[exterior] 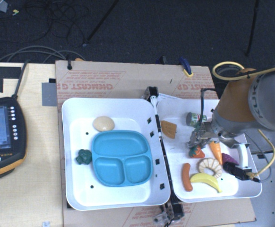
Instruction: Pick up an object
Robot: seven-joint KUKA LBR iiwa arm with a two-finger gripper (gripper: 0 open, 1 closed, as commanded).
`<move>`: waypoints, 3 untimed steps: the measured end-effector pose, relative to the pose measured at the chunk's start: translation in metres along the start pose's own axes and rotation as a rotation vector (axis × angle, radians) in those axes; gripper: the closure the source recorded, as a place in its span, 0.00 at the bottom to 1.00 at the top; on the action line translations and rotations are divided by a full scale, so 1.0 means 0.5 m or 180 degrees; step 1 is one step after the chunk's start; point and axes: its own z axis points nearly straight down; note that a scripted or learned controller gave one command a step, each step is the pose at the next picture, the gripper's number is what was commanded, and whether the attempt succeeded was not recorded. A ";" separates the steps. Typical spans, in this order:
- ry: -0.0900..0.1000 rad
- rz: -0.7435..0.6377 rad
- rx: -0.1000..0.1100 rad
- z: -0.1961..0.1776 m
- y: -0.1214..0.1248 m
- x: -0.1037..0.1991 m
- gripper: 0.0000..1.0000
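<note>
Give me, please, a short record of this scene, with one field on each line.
left bin: blue tray, tan bun, green toy
right bin: banana, sausage, shrimp, carrot, brown slice, can
gripper: low in the right bin, over a red piece
grasp: cannot tell

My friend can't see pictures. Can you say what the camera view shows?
A grey robot arm lowers its pincer into the right white bin among toy foods: a yellow banana, a red sausage, an orange carrot. The left white bin holds a blue divided plate.
</note>
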 end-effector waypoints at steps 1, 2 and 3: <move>0.0008 -0.0067 -0.0051 -0.257 0.007 0.236 1.00; -0.0003 -0.0035 -0.0054 -0.504 -0.038 0.252 1.00; 0.0002 -0.0056 -0.0022 -0.602 -0.140 0.420 1.00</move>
